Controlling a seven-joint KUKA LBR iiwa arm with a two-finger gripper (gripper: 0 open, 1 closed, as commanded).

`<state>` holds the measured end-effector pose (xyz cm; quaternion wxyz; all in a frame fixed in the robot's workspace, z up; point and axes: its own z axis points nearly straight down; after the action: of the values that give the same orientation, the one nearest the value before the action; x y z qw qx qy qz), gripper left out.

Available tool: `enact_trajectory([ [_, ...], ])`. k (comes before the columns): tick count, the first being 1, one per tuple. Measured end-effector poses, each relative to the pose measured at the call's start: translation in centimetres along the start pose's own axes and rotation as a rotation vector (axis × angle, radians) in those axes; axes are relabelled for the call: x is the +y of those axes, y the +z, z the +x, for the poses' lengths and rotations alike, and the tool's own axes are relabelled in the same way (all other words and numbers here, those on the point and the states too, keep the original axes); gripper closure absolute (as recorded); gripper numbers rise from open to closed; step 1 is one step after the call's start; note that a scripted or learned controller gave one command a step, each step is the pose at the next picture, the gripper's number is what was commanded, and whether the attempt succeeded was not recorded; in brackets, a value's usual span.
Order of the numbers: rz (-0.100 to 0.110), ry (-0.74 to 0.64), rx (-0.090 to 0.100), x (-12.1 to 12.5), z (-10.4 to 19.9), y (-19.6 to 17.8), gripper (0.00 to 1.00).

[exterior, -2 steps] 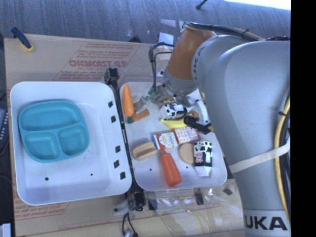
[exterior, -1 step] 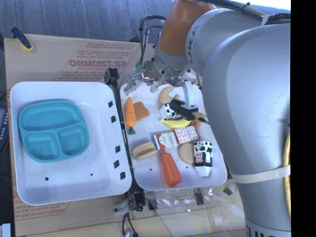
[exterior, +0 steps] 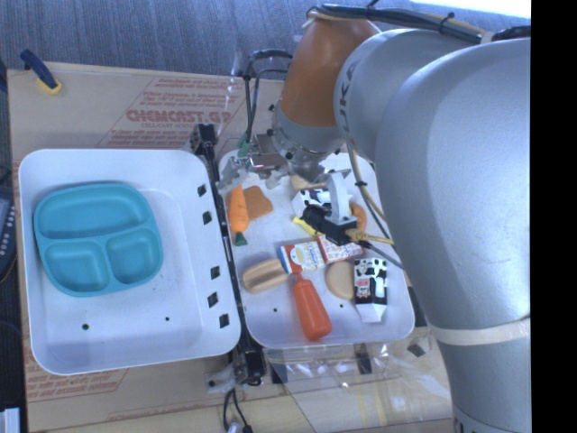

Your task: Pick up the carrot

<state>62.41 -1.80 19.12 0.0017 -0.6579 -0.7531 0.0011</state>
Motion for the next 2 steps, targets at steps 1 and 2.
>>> enact_trajectory([
  [1, -0.003, 0.126, -0.002, 1.3, -1.4, -0.1, 0.00],
  [2, 0.001, 0.151, -0.003, -1.1, -1.0, 0.0, 0.00],
])
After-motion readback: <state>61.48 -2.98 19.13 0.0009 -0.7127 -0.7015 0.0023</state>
